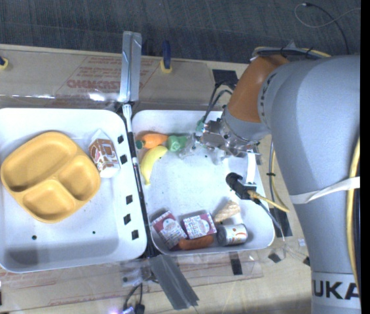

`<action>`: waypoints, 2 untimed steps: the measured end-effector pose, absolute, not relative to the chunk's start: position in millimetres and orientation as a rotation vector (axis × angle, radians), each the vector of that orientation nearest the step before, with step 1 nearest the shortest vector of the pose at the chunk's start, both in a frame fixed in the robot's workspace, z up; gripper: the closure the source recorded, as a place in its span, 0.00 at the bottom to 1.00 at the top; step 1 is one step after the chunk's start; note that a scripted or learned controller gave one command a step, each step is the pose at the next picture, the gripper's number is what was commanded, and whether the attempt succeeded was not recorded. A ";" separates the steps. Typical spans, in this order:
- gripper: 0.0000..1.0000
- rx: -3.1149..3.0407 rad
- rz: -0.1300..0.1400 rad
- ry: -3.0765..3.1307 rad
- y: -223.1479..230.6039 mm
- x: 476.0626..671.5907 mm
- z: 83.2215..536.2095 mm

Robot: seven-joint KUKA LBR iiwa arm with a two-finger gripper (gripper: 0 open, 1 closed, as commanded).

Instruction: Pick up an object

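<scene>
Gripper (201, 136) on the grey robot arm (302, 129) sits low over the far end of the right bin (191, 188), reaching in from the right. Whether it is open or closed cannot be made out from this angle, and nothing can be seen held in it.

Just beside the gripper, on its left, lies a small green toy (175, 142), close enough that the two may be touching; that cannot be told. An orange toy carrot (152, 139) lies just left of the green toy, against the bin's left wall. A yellow toy banana (150, 163) lies right below the carrot, curving down along the same wall.

At the near end of the right bin, well apart from the gripper, a cluster lies together: two red snack packets (168, 227) (199, 225) side by side, an orange-brown sausage-shaped piece (196, 243) under their lower edge, a small metal can (234, 234) on its side to their right, and a tan wedge-shaped piece (227, 210) just above the can.

The left bin (14, 241) holds a yellow divided plate (50, 175) with three compartments, and a small brown and white packet (104, 154) touching the plate's right rim.
</scene>
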State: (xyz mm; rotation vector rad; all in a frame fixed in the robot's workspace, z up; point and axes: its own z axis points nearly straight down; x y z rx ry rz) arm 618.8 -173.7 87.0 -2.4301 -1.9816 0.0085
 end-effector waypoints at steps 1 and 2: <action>0.00 -2.423 0.001 -1.998 -200.8 587.1 186.5; 0.00 -2.408 0.000 -2.019 -108.0 628.7 108.5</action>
